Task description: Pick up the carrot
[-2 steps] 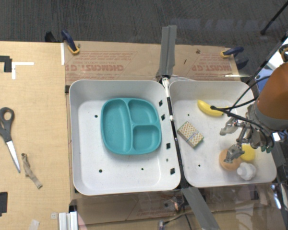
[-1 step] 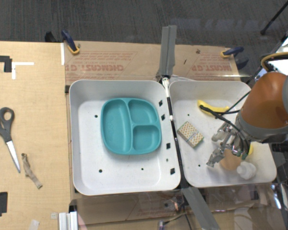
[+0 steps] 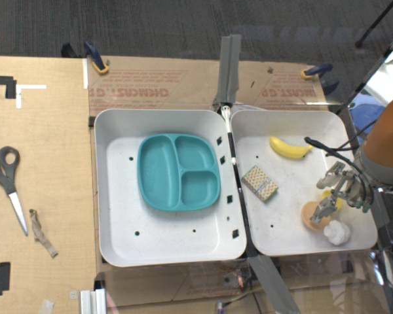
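The carrot (image 3: 310,214) lies in the right bin (image 3: 281,241), near its front right corner, directly under the pincer (image 3: 329,205). Whether the pincer is apart or together cannot be told. Little of the carrot shows, so its long axis is unclear.

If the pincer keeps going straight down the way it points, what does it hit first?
Most likely the round orange-tan object in the right bin: the pincer points down at it, with a white lump just beside. Depth is unclear from this slanted view.
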{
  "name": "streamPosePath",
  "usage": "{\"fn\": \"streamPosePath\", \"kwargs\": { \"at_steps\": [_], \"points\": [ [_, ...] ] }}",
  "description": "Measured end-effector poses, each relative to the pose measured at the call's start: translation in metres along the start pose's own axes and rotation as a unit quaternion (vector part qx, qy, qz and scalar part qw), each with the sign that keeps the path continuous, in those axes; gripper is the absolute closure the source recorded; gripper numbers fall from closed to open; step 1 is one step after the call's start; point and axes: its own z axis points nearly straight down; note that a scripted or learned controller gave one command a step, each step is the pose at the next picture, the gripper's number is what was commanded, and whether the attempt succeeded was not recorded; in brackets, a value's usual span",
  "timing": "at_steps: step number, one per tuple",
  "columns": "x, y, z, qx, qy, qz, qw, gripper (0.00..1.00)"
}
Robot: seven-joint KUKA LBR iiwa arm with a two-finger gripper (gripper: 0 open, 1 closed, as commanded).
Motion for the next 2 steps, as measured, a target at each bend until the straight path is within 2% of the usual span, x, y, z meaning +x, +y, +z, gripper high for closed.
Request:
{"fn": "streamPosePath", "kwargs": {
  "at_steps": [1,2],
  "points": [
    [-0.045,0.056,0.021,0.000,0.000,0.070,0.9976,0.00],
    [-0.078,0.014,-0.064,0.000,-0.001,0.132,0.9913,0.00]
  ]
}}
